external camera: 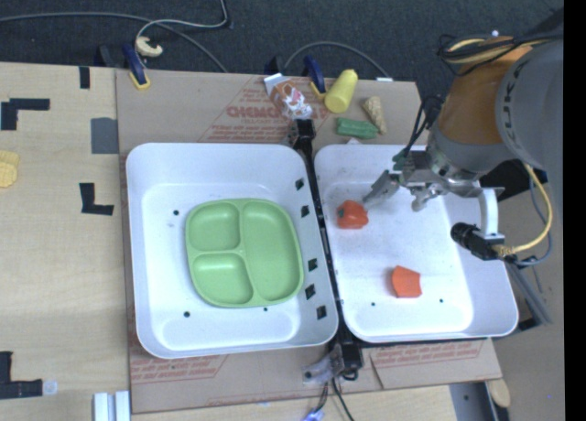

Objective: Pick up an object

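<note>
In the right bin (476,318) lie two pieces. A small red pepper-like object (352,216) with a green stem rests near the bin's left wall. An orange block (406,282) sits nearer the front. My gripper (401,191) hangs over the bin's upper middle, its fingers (379,192) spread open with nothing between them. The left fingertip points toward the red object, a short way to its right and apart from it.
The left bin (151,318) holds a green divided plate (244,251). Behind the bins on the cardboard lie a yellow object (341,90), a green piece (355,128), a tan piece (374,113) and a small packet (289,96). Cables run across the dark floor.
</note>
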